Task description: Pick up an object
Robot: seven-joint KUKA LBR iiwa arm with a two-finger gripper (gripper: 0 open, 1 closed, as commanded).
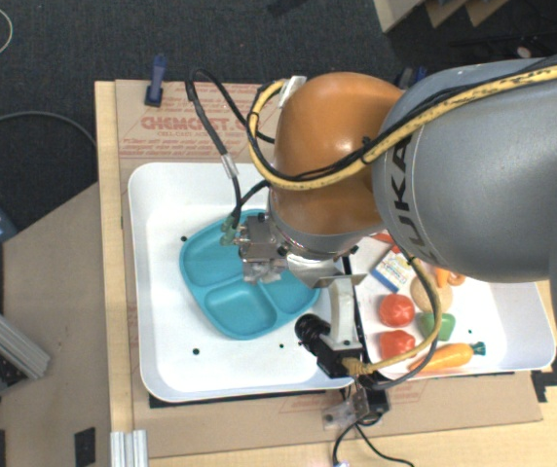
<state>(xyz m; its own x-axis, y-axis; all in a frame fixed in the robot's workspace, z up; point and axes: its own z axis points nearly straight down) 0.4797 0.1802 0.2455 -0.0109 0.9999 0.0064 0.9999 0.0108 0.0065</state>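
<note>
**Item: bench with two bins, pick in progress**

1. Right bin (524,343), near edge: orange carrot-like piece (451,356) lying flat. A green piece (443,325) sits just beside it.
2. Right bin, a little farther in: two red tomatoes, the lower tomato (396,343) and the upper tomato (396,309), close together. Beyond them is a blue-and-white packet (391,272), partly under the arm.
3. Left bin (152,290): one teal divided plate (232,305), lying flat near the middle. A few small dark specks dot the white floor around it.
4. Gripper (257,256): low over the far right part of the plate, hanging beneath the orange band (327,134) of the arm (493,193). The wrist hides most of it. Whether it is open, closed or on the plate cannot be told, nor whether it touches the plate.
5. Far side: cardboard sheet (162,125) under the bins, with a blue clamp (155,78) at its far edge.

**Step in hand (judged):** descent or grasp at the plate, probably at its rim; nothing reads as lifted.

**Next move calls for:** a firm closure on the thin rim, then a straight rise. A shallow, smooth plate may well slip or tilt out.
</note>
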